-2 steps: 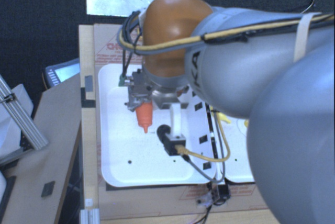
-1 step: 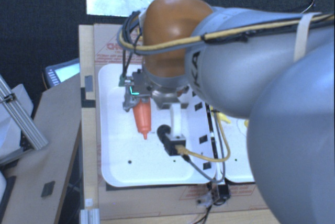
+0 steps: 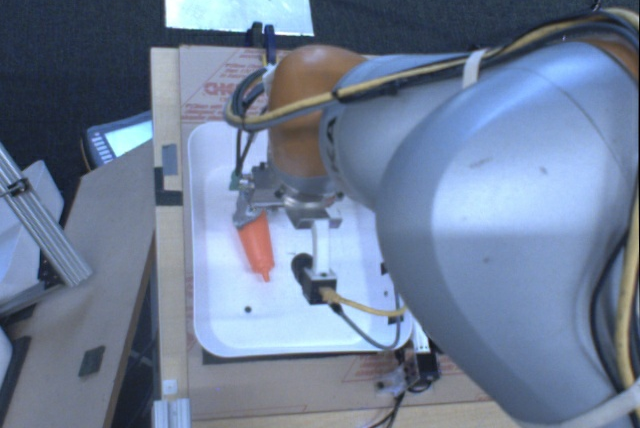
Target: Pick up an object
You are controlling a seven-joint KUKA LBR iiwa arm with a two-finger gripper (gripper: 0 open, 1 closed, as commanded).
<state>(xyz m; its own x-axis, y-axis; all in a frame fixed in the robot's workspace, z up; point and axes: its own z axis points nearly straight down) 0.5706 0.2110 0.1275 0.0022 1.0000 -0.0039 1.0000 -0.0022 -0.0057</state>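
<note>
Orange carrot-like object (image 3: 257,248) lies slanted on the floor of the white bin (image 3: 210,206), left of centre. The gripper (image 3: 290,216) hangs just above its upper end, presumably lining up a grasp; whether it grips anything cannot be told.

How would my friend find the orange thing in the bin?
Look in the white bin under the big grey arm. Near its middle, just below the tool, lies a carrot-shaped piece. It is the one bright orange thing on the white floor.
</note>
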